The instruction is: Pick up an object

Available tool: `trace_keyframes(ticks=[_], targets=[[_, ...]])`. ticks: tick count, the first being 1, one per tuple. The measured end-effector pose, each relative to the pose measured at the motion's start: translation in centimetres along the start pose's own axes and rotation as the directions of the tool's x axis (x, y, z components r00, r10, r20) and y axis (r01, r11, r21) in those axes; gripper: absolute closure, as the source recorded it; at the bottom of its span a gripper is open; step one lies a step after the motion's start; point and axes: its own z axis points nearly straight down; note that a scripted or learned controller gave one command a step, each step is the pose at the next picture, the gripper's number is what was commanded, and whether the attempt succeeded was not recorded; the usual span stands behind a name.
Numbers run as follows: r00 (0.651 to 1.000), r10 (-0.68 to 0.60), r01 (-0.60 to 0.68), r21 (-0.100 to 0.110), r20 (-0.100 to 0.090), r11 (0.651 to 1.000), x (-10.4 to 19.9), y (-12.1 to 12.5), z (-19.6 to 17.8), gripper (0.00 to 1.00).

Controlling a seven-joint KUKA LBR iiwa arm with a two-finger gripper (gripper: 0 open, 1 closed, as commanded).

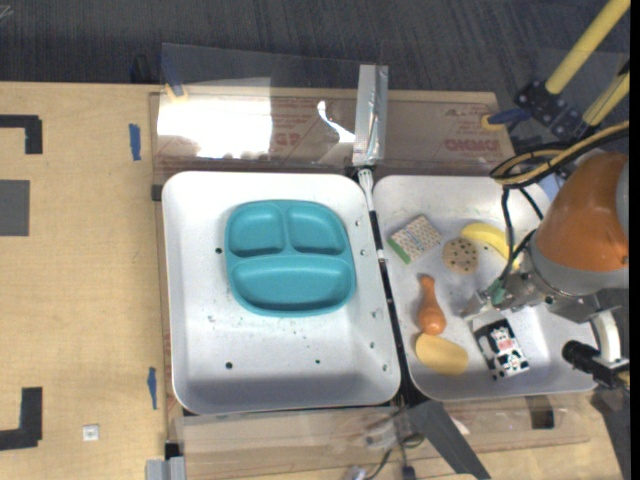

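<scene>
Cut off at the right edge: most of the grey arm with its orange band [592, 218], leaning in over the right shallow white bin [440, 200] and hiding that bin's right wall. Hard to read: the two-finger gripper [492, 296], a dark cluster with a green speck low over the bin floor; impossible to tell whether spread or pressed together, and nothing seen pinched. Partly covered by the wrist and black cables: a yellow banana-shaped toy [484, 239]. Just left of it, a round tan speckled disc [460, 256] and a pale checkered square piece [415, 236]. Nearer the front, an orange gourd-shaped toy [431, 308], a yellow oval lump [441, 353] just beside it, and a small black-and-white printed item [503, 349], too small to identify. In the left white bin [190, 268], a teal three-compartment plastic tray [290, 256], lying flat.
</scene>
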Motion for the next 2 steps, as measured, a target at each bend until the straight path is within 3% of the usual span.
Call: trace_keyframes(ticks=[1,2], targets=[[0.986,0.164,-0.164,0.011,-0.004,0.986,4.1,-0.8,-2.3,1.00],[0.955,0.297,-0.297,-0.014,0.003,0.955,4.7,-0.9,-0.7,1.00]])
